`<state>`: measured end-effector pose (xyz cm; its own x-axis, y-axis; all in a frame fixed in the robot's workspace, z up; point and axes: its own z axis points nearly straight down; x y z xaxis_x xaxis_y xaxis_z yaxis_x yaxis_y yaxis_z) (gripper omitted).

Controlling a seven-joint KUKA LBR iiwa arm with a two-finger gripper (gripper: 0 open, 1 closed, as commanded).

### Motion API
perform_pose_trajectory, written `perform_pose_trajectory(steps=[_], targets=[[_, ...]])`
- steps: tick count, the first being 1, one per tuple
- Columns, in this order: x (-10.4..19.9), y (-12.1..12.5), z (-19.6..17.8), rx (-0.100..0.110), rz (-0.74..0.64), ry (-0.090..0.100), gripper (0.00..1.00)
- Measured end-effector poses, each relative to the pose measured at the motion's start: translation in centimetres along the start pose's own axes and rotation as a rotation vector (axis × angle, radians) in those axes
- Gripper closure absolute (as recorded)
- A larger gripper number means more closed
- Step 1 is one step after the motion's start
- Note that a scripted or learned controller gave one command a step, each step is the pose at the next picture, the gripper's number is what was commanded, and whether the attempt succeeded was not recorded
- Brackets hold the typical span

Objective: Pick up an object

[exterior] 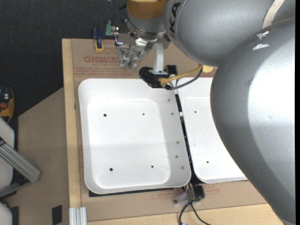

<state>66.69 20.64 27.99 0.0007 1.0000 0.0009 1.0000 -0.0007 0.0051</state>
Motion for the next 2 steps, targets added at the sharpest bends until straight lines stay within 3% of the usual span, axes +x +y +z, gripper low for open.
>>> perform_pose_trajectory(steps=[1,2], targets=[[-3.4,0.1,-5.2,-0.004,0.002,0.000,1.00],[1.9,-0.4,6.9,0.018,-0.005,-0.002,1.00]])
